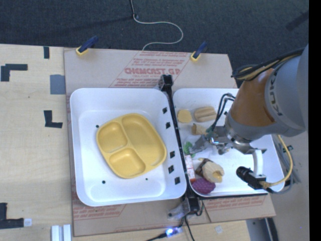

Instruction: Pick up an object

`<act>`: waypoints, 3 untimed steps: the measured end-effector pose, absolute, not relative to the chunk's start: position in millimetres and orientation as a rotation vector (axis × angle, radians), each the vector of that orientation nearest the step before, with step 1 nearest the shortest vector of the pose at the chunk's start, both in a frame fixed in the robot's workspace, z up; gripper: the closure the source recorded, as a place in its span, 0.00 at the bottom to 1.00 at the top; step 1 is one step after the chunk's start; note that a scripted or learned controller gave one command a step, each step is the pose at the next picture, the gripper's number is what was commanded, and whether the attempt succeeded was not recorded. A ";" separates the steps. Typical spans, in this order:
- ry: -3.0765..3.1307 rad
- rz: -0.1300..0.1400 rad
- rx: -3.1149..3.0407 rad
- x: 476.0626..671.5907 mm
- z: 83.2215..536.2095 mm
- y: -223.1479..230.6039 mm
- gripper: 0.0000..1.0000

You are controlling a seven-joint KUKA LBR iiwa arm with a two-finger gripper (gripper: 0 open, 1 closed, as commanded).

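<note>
My gripper (204, 140) is low in the right bin (251, 185), near its left side, under the grey and orange arm. Around it lie small food toys: a tan bread-like piece (204, 113), a pale yellow piece (184, 116), a small tan piece (197, 129), a green piece (188, 147), a peeled banana-like toy (212, 170) and a purple piece (203, 186). The gripper sits between the small tan piece and the banana-like toy, right of the green piece. Nothing can be made out between its tips.
The left bin (83, 134) holds a yellow three-compartment plate (131, 144). A black divider (173, 129) runs between the bins. A red and white packet (189, 165) lies along the right bin's left wall. Cables and a black fitting (251, 177) hang beside the arm.
</note>
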State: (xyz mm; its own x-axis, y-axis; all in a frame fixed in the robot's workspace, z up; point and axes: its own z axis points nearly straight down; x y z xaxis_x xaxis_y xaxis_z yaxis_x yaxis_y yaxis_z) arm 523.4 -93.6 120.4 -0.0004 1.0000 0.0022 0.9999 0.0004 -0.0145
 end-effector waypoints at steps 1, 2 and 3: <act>-2.222 0.005 -2.228 524.7 81.8 -96.9 0.00; -2.220 0.009 -2.219 523.9 88.9 -95.2 1.00; -2.221 0.003 -2.218 527.7 145.1 -101.6 1.00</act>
State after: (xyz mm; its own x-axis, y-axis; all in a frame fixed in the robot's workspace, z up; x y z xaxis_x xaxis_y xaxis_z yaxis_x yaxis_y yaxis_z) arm 527.7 -101.6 145.1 -0.0012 1.0000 0.0004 1.0000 0.0012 -0.0030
